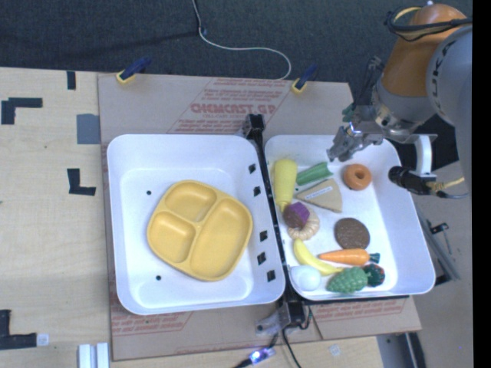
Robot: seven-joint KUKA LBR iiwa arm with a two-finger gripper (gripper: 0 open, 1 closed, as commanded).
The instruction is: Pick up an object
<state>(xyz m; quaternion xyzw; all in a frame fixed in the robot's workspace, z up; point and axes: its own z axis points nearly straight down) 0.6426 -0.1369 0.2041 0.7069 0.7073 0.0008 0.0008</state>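
- I have the grey two-finger gripper [342, 149] hanging over the far corner of the right white plastic bin [410, 232]; its fingers look empty, but I cannot tell whether they are apart or together.
- Nearest target, I judge: the small orange ring-shaped toy doughnut [357, 176], just beside the gripper and clear of its neighbours.
- To do it well I would centre over the ring, straddle one side of it, and descend straight, avoiding the bin wall.
- Count in the right bin: one yellow corn cob [285, 178], one green pod [314, 173], one tan wedge [324, 197], one brown disc [352, 232], one carrot [344, 257], one banana [311, 256].
- The left white bin [126, 167] holds one yellow divided plate [199, 229].
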